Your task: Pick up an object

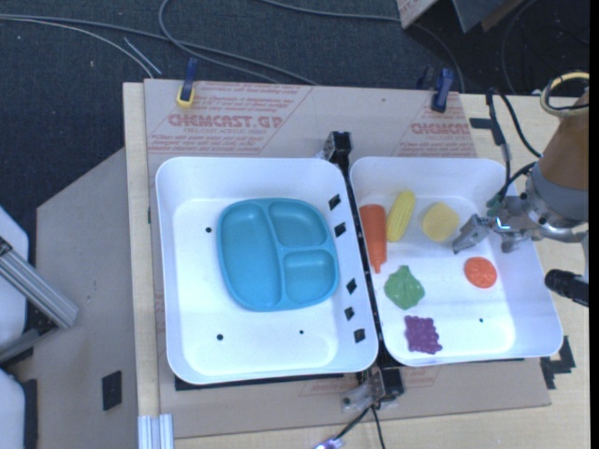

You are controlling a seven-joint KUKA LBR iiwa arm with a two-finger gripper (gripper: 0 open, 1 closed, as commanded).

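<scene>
The round orange-red toy fruit (481,272) lay on the floor of the right white bin (524,340), just below and beside the grey two-finger gripper (489,233), whose fingers were spread apart with nothing between them, so the step in hand looked like the approach before a grasp. Close by on the gripper's left sat the round yellow toy fruit (440,221), with the yellow corn cob (401,215) and orange carrot (373,235) further left. The next move would call for centring the spread fingers over one piece, descending and closing squarely on it.
</scene>
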